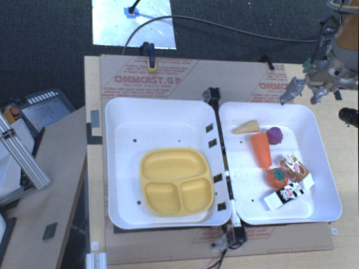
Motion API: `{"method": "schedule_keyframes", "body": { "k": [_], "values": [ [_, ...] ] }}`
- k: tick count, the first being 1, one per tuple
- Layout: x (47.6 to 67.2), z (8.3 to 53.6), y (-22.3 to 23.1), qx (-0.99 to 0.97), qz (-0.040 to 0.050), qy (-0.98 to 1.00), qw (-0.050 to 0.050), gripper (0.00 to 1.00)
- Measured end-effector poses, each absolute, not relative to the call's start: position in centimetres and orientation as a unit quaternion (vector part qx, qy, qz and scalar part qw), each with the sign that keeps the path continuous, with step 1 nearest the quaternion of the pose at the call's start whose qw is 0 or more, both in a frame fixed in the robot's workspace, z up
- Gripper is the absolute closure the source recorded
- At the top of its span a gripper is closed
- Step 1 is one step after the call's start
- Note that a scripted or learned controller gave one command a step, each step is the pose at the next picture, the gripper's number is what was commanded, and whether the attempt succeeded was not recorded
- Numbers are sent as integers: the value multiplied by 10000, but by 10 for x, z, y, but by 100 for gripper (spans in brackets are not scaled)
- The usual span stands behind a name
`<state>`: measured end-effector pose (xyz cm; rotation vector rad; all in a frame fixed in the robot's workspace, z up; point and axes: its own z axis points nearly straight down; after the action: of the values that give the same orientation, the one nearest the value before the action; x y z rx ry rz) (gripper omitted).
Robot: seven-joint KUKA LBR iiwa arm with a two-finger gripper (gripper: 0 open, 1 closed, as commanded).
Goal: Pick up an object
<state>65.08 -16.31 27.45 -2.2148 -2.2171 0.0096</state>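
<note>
From my remote station, I see the pickable items clustered in the right bin point(322, 150). A carrot point(261, 149) lies near the bin's centre, pointing roughly from 12 to 6 o'clock. At its 12 o'clock sits a pale cone-shaped wedge point(246, 128), and at its 2 o'clock, just beside it, a purple ball point(274, 134). At the carrot's 5 o'clock, touching its lower end, is a red tomato point(276, 177) with a green top. A brown and white box point(295, 167) rests against the tomato at its 2 o'clock, and a white carton point(284, 196) with black patches lies at the tomato's 5 o'clock.

The gripper point(303, 91) hangs at the bin's 1 o'clock corner, over the board just outside the rim, well apart from every item. Its fingers point(290, 90) are spread, with nothing between them (I see only bare board in the gap).

At the right bin's 9 o'clock, the left bin point(120, 150) holds a yellow tray point(176, 180) with three compartments. Both bins sit on a printed board point(185, 72), held at 12 o'clock by a clamp point(150, 56). A cable point(224, 24) crosses the dark floor beyond it.
</note>
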Motion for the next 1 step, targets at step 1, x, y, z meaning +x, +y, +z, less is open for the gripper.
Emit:
{"method": "schedule_keyframes", "body": {
  "k": [1],
  "values": [
    [652, 283, -162, -7059, -5, -7083, -10, 0]
  ]
}}
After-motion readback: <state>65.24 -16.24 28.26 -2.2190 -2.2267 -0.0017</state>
